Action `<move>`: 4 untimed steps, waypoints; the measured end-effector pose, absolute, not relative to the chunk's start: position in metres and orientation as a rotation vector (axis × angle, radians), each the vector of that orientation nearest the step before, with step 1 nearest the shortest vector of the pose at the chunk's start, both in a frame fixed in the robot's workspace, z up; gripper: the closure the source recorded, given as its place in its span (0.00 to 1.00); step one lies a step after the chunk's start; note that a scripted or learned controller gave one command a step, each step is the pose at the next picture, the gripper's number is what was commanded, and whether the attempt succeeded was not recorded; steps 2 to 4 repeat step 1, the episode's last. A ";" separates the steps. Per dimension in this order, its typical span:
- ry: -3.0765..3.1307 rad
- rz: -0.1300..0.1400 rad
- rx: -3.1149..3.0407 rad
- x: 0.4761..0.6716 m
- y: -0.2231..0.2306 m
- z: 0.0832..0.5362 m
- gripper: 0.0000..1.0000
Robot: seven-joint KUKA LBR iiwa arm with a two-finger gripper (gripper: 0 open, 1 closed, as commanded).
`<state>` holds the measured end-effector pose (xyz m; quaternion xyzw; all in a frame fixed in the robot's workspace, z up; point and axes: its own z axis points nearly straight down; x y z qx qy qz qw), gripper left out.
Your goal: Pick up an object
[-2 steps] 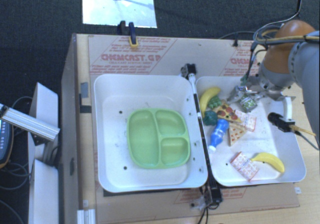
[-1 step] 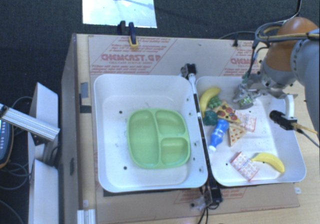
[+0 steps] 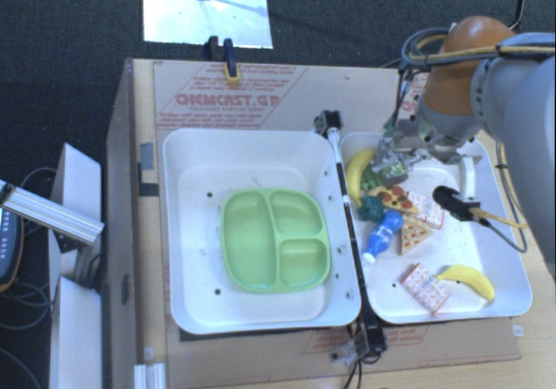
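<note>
Around the claw (image 3: 393, 155), grip unclear: banana (image 3: 357, 173), green toy (image 3: 388, 172), pizza slice (image 3: 391, 199), blue bottle (image 3: 381, 237).

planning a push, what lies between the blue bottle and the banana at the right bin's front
In the camera view, a pizza slice and a red-patterned packet lie between the blue bottle and the front banana.

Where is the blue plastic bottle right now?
In the camera view, the blue plastic bottle lies in the right white bin, near its left wall, just below the pizza slice toy and left of another slice.
</note>
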<state>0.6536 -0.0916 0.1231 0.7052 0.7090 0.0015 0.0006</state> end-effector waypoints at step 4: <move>2.225 0.004 2.215 0.630 -0.040 0.185 1.00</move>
